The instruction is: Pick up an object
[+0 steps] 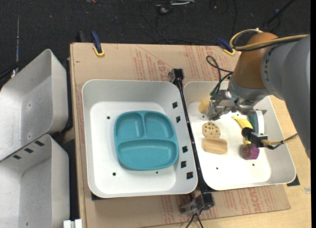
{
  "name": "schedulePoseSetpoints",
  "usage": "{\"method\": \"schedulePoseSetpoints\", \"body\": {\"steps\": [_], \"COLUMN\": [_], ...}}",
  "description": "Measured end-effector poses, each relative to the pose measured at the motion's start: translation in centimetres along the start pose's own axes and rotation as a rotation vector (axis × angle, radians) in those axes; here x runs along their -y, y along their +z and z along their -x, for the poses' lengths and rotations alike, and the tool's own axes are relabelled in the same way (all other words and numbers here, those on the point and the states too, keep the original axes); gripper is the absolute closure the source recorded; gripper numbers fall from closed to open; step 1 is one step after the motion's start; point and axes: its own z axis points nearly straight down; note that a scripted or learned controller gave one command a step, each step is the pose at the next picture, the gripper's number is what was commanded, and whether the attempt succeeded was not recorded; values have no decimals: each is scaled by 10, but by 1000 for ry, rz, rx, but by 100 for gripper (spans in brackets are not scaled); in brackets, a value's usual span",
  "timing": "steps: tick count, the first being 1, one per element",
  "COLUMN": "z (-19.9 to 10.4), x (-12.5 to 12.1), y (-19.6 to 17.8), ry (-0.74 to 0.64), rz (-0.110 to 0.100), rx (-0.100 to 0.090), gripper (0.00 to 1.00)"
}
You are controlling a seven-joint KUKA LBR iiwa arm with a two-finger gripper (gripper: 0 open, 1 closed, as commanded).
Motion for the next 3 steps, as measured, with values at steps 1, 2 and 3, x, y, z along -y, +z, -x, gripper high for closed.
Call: {"method": "schedulePoseSetpoints", "body": {"steps": [1,2,3], "z": [-3,-3,-66], "x": [7,5,4], "y": [-48,-101,-99], "ry": [-1,-4,-10], "rz": [3,4,-2], "rx": [0,0,-3], "gripper": [100,100,100]}}
